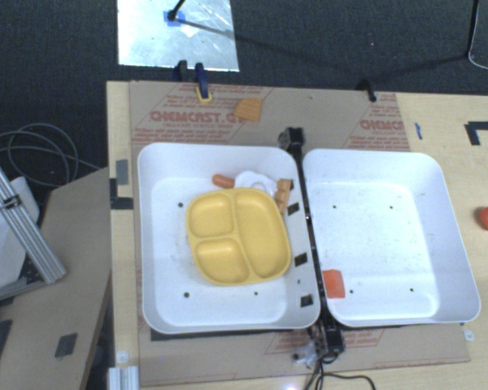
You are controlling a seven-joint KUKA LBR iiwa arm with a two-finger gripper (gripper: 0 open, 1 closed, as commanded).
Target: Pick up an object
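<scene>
Left bin, centre: yellow plate, broad and shallow; I expect slipping.
Right bin, 7 o'clock: orange block beside the wall; collision risk.
Fingers: cannot tell.

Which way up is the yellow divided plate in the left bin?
Right side up: the yellow plate shows its three compartments facing the camera, lying flat in the left bin.

White item partly hidden behind yellow tray, identity unclear
</scene>
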